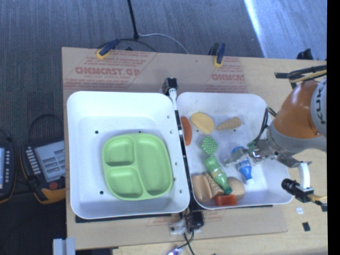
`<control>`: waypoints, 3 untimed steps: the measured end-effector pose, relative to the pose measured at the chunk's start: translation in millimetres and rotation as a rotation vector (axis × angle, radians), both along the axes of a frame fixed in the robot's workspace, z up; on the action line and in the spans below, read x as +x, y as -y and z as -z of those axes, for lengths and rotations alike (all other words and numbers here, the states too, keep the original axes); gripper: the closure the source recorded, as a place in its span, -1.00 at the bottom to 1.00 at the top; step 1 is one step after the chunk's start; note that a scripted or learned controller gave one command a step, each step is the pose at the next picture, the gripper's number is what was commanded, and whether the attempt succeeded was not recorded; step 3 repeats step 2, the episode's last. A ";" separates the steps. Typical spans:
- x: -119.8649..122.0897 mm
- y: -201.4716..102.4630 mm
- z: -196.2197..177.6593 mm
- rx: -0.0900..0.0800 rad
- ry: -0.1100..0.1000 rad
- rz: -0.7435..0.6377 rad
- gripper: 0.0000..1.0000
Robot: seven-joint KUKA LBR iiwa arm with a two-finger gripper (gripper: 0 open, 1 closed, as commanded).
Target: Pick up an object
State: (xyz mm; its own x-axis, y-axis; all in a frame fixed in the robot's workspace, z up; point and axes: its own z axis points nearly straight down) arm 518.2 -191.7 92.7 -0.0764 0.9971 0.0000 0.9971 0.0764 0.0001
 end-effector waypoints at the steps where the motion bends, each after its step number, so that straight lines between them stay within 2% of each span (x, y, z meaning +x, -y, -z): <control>1: 0.4 1.1 -10.3 -0.002 0.001 0.001 1.00; 2: -34.6 -21.5 -86.0 0.000 -0.001 0.292 1.00; 3: -34.6 -21.5 -86.0 0.000 -0.001 0.292 1.00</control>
